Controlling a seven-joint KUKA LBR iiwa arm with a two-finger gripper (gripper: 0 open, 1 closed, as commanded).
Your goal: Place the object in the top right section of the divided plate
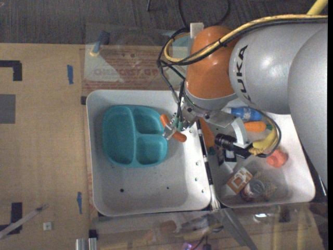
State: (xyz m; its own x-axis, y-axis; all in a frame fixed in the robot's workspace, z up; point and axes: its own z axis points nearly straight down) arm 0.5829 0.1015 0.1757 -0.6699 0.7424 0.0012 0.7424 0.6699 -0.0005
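Observation:
A teal divided plate (133, 135) lies in the left white bin (151, 194), with one long section on its left and two smaller ones on its right. My gripper (173, 128) hangs at the plate's right edge, beside the upper right section. A small orange object (178, 136) shows between and just below the fingers, with another orange bit by the plate rim. The gripper looks shut on it. The arm's orange band (208, 61) and grey body cover the space above the right bin.
The right bin (302, 189) holds a yellow piece (263, 141), an orange-pink piece (277, 158), a blue and orange item (248, 113), a brown and white carton (239, 181) and a dark round thing (260, 189). Cardboard (41, 139) lies left of the bins.

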